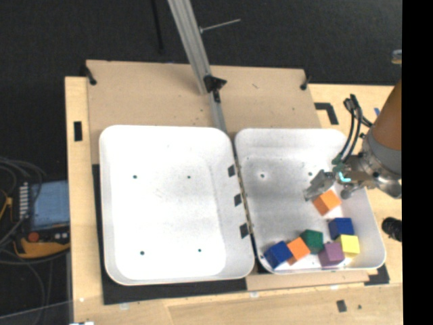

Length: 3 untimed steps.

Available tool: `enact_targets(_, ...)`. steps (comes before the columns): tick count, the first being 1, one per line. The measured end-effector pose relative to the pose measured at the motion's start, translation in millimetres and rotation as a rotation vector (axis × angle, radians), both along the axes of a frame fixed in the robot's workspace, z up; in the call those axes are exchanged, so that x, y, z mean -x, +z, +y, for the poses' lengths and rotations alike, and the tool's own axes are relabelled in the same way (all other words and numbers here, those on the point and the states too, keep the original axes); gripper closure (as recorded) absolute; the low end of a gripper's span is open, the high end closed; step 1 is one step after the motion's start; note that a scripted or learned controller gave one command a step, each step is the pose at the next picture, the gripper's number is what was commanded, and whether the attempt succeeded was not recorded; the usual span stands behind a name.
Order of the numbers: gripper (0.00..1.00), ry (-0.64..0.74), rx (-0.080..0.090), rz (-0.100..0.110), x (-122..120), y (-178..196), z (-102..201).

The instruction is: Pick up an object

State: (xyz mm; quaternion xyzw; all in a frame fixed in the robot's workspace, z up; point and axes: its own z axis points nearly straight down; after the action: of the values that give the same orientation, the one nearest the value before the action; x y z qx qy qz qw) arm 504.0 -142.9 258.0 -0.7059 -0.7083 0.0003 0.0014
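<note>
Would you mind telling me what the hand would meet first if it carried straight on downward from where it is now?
Most likely the orange block just below the hand in the right bin; from this slanted view, their gap is unclear.

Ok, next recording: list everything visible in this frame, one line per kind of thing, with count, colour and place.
Bins: 2, white, side by side on the bench; left bin, right bin.
Orange blocks: 2; one by the tool, one in the near row.
Blue blocks: 2; near-left corner of the right bin, near right.
Green block: 1, near row.
Purple block: 1, near edge.
Yellow block: 1, near-right corner.
Metal rail: 1, grey, slanting from the top.
Bench: 1, tan board.
Arm: 1, grey with orange band, from the right.
Tool: 1, over the right bin.
</note>
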Motion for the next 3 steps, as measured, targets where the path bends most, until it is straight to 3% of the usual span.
enact_targets(1, 0.00, -0.003, 0.001, -0.005, -0.6, 1.8, -0.7)
enact_targets(3, 0.00, -0.005, 0.003, 0.003, -10.8, -119.4, -3.9)
